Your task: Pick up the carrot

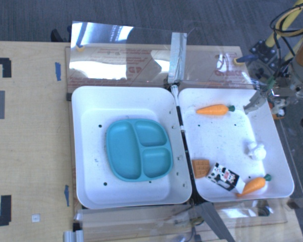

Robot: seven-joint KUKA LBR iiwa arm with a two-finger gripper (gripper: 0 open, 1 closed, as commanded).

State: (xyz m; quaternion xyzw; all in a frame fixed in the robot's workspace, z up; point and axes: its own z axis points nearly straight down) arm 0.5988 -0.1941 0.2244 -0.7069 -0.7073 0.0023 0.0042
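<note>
Carrot (212, 110) lay near right bin's (280, 150) far edge; a second carrot (254, 185) sat at its near right corner. Gripper (256, 101) hovered at far right rim, grip state unreadable. Risk: program targeting the wrong carrot, or clipping the rim.

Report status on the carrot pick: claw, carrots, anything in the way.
Claw at right bin's upper right edge, holding nothing. Nearest carrot loose, unobstructed. Second carrot against cow-print carton.

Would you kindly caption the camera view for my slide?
Gripper at right bin's far corner, near one carrot; a second carrot lies nearer.
</note>
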